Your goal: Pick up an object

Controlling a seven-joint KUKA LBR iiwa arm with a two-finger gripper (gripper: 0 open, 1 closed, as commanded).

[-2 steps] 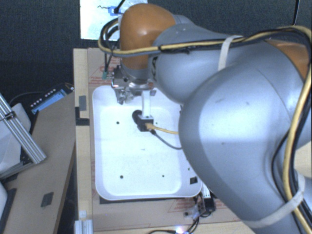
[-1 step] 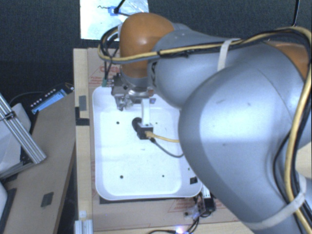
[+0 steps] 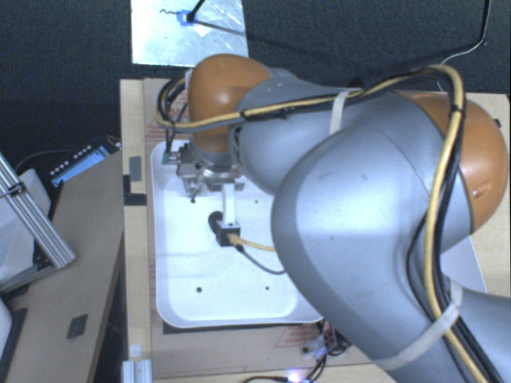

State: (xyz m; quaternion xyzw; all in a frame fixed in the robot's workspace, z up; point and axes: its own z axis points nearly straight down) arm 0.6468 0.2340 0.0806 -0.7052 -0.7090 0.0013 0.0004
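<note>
Grey arm (image 3: pixel 375 190) links cover the right side of the tabletop (image 3: pixel 134 238) and part of the left bin (image 3: pixel 164 294), so we cannot tell where the object lies. The claw (image 3: pixel 196 188) hangs over the far left corner of that white bin, pointing down, just inside its rim. We cannot tell how far open it is, and we see nothing in its hold. Right above it sits the orange band (image 3: pixel 227 78) of the wrist, with yellow cable looped around it. The bin lies near the tabletop's left edge. Beyond the tabletop's far edge a crinkled silver foil sheet (image 3: pixel 188 18) lies on dark cloth.
</note>
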